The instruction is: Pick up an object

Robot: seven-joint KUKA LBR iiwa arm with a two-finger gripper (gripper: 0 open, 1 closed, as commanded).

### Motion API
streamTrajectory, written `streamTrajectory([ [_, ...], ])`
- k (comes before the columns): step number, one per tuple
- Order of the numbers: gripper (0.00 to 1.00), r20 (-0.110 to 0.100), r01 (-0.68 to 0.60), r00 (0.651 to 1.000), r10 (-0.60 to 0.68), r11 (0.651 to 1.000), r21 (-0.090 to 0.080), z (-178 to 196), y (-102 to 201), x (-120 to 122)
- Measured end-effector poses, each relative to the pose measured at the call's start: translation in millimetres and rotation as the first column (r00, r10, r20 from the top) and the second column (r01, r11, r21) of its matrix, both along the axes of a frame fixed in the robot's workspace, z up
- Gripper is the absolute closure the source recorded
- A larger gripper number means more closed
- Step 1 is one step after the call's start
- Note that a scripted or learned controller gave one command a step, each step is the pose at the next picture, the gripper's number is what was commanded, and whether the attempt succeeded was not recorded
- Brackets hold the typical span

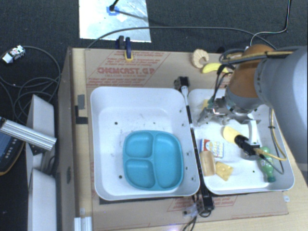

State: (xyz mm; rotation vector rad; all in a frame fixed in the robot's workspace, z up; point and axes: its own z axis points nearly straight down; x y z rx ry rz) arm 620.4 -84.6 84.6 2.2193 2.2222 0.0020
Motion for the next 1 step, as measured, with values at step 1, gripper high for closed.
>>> streamTrajectory([
  [1,0.0,-0.001,0.0,1.0,0.0,1.0,-0.001,-0.2,-13.2,-8.2],
])
